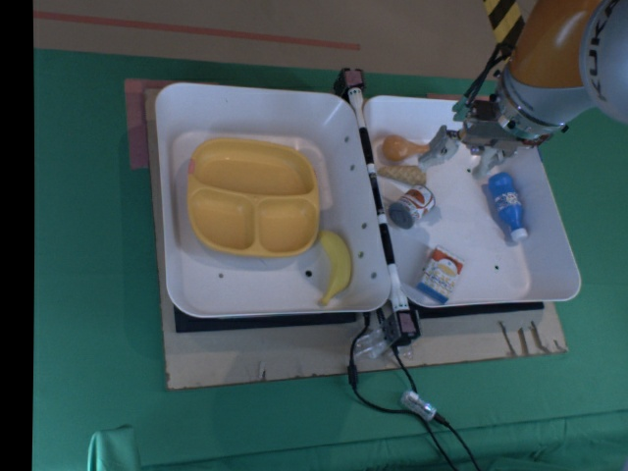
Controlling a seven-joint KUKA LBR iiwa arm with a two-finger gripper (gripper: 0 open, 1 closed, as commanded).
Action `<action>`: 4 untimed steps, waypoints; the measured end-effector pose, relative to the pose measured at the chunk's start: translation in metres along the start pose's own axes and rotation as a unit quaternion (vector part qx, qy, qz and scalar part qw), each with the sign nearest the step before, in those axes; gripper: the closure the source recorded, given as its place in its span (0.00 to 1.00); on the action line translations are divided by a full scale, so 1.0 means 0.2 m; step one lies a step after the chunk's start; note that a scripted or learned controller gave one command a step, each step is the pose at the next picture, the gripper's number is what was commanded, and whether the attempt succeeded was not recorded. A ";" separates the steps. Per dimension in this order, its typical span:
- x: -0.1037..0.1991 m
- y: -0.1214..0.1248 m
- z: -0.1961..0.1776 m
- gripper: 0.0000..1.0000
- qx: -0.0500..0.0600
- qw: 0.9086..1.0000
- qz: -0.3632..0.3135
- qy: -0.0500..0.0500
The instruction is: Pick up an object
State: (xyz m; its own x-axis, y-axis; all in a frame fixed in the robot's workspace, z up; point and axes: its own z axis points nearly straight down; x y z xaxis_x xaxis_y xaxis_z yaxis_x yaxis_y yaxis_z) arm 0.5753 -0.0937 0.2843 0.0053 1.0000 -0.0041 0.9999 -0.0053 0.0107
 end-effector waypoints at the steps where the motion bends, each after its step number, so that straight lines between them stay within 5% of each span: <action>1: -0.04 -0.13 0.46 0.00 0.000 1.000 0.001 0.000; 2: -0.23 -0.42 0.48 0.00 -0.011 1.000 0.001 -0.004; 3: -0.25 -0.41 0.41 1.00 -0.017 1.000 0.005 -0.008; 4: -0.25 -0.41 0.41 0.00 -0.016 1.000 0.005 -0.008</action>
State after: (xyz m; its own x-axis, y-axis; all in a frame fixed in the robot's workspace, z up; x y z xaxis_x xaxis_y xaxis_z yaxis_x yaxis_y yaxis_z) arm 0.4932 -0.1432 0.2023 0.0158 0.9997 -0.0198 0.9989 -0.0150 0.0435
